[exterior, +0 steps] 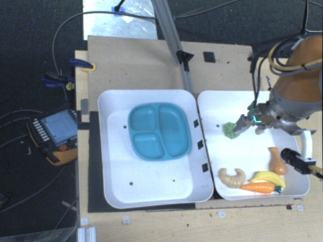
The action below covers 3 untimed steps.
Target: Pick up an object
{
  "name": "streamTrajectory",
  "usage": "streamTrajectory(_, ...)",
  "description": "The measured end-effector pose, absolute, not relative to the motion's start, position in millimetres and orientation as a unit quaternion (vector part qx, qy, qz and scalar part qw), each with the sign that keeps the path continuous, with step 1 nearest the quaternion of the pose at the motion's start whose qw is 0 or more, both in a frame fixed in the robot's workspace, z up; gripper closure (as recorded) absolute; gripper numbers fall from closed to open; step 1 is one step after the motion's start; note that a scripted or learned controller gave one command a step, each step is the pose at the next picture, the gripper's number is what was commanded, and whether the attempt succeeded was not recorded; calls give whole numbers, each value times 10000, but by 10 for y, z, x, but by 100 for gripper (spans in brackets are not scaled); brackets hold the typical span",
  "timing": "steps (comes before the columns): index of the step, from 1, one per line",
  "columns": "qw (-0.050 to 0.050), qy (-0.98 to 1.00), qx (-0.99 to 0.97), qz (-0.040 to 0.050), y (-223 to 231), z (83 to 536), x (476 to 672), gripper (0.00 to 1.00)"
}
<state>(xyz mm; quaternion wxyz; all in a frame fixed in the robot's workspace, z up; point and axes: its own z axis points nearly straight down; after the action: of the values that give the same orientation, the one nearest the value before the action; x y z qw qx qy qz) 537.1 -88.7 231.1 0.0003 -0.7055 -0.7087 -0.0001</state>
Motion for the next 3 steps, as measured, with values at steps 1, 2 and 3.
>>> streamTrajectory(1,-6,-7087,-7055,-8,-887,2320,5377,0)
streamTrajectory(2,8,-7076,-7066,7,-881,1900,5407,0)
streamTrajectory(3,11,-7073,-7069,7,-883,1479,5430,0)
